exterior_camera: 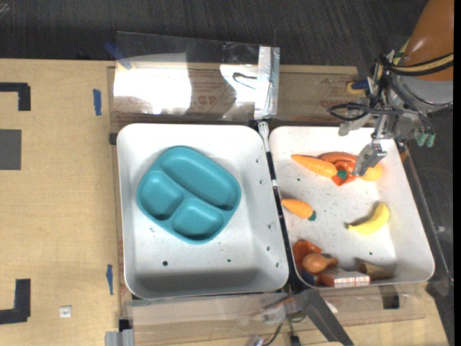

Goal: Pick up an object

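Overhead, two shallow white bins sit side by side on a tan desk (57, 215). The left bin (144, 262) carries a teal divided tray (189, 193) lying flat near its middle, with bare white floor all round it. The right bin (410, 244) carries the toy food that the task could draw on.

At about two o'clock of the whole view, the grey arm with its orange band (432, 20) reaches in over the right bin's far corner. Its gripper (369, 161) hangs low over the bin's one o'clock area, just beside a long orange carrot (313, 165) and a red-orange piece (340, 175), with something yellow (372, 172) peeking out under the fingers. Whether the jaws are open or closed I cannot tell; the fingers merge with the objects beneath, and nothing is clearly held.

The arm appears to be positioned for a grasp in that crowded cluster, probably because several items lie touching there.

Elsewhere in the right bin, a small carrot (297, 208) lies at nine o'clock near the wall shared with the left bin. A banana (370, 220) rests at about three o'clock with open floor around it, the easiest reach in my judgement. At six to seven o'clock, brownish and reddish pieces (314, 259) huddle against the near rim, where the wall would likely cramp the fingers. The bin's centre is bare.
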`<state>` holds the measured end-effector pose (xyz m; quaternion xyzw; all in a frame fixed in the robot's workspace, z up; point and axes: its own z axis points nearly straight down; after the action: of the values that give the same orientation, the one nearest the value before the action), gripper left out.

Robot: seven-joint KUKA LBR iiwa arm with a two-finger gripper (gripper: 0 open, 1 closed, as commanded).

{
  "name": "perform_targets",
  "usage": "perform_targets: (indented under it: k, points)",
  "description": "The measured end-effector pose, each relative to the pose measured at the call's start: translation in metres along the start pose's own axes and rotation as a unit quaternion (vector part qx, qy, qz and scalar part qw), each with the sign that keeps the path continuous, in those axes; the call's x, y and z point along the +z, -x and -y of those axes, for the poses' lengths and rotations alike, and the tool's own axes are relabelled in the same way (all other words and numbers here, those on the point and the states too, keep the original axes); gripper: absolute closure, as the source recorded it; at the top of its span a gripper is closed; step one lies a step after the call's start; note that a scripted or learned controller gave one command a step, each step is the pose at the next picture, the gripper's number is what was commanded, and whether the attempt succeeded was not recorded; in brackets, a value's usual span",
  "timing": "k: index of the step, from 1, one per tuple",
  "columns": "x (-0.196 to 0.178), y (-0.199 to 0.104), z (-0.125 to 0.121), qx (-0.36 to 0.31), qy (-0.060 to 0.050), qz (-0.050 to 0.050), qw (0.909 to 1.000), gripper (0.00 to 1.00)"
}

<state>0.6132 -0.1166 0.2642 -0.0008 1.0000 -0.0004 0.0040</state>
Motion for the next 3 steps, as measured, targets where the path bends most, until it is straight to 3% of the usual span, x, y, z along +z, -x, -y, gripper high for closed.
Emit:
perform_targets:
  k: [1,2,3]
  points:
    - [0.168,-0.028,0.022,-0.03,0.0,0.0,0.9996,0.0]
    - [0.175,-0.002,-0.005,0.046,0.0,0.002,0.9989,0.0]
    - [0.161,0.002,-0.006,0.045,-0.001,0.009,0.9989,1.0]
